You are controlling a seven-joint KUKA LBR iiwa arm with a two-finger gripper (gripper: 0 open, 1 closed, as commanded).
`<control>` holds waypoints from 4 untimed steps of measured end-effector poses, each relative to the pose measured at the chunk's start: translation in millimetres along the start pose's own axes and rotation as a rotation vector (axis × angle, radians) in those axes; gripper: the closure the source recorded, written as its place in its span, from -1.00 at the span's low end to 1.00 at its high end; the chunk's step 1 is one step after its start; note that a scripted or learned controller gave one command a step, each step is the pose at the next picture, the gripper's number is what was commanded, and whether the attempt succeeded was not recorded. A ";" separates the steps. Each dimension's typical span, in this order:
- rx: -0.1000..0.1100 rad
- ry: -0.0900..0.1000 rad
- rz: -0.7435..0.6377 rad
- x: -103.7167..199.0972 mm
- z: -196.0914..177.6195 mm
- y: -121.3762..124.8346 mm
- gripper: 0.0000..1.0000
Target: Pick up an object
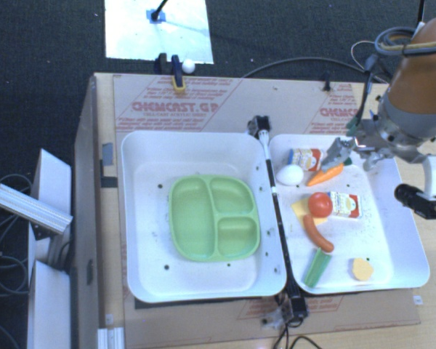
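Gripper [339,151] state we cannot tell, its tip just above the carrot [325,174], which we judge light, rigid, smooth, best pinched across mid-length.

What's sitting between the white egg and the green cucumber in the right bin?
In the camera view, between the egg and cucumber lie a yellow cheese wedge, tomato and sausage.

So there's just the one camera, fixed up above my bench [203,97] and looking down at a slant. It sits far enough back to catch both white bins, the left bin [142,166] and the right bin [403,246], plus dark floor past the far edge. My arm [421,86] comes in from the right side.
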State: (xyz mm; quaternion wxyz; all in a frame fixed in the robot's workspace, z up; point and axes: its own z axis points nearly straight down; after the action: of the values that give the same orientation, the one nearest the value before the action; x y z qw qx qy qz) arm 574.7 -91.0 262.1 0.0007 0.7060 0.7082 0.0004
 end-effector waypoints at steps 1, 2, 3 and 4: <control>-0.009 -0.001 0.001 -10.9 173.4 21.6 -1.00; 0.030 -0.007 0.005 -12.8 180.3 77.8 -1.00; 0.020 -0.004 0.005 -10.6 169.8 80.0 1.00; 0.020 -0.007 0.006 -12.3 169.5 79.8 -1.00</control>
State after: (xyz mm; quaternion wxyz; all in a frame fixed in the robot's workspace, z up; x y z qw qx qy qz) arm 654.8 -103.1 92.7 -0.0039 0.7079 0.7062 -0.0091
